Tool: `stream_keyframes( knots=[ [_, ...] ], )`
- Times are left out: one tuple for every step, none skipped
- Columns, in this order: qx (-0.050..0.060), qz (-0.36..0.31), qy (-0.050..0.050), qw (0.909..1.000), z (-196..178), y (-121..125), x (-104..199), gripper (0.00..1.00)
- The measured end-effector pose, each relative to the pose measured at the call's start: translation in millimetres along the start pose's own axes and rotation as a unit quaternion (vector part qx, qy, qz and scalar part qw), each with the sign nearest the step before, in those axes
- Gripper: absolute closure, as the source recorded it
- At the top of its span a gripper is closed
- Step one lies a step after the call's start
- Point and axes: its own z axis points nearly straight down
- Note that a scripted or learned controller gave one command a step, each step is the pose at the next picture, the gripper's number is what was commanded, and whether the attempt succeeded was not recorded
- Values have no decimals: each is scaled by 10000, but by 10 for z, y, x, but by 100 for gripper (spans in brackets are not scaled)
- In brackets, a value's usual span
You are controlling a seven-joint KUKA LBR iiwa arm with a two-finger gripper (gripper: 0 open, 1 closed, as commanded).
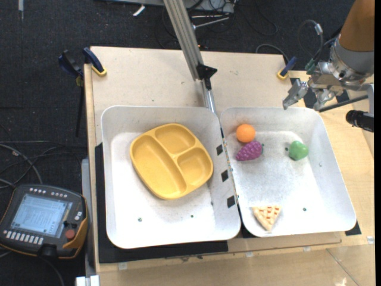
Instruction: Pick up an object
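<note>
The jaws (306,94) are seen spread and holding nothing, poised above the far rim of the right bin (333,177). Inside the right bin, an orange ball (245,133) is found near the far left corner, with a purple grape bunch (249,151) touching it on the near side. A green toy (297,150) lies apart toward the right wall, below the jaws. A waffle-patterned wedge (266,216) rests near the front rim. A yellow divided plate (171,159) sits in the left bin (113,177) on the counter (149,79).
</note>
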Motion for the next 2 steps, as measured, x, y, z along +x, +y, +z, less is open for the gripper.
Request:
stream_keyframes(
  knots=[
    [-2,-1,-3,10000,-2,2,-1,0],
    [20,14,4,10000,521,-90,59,0]
  ],
)
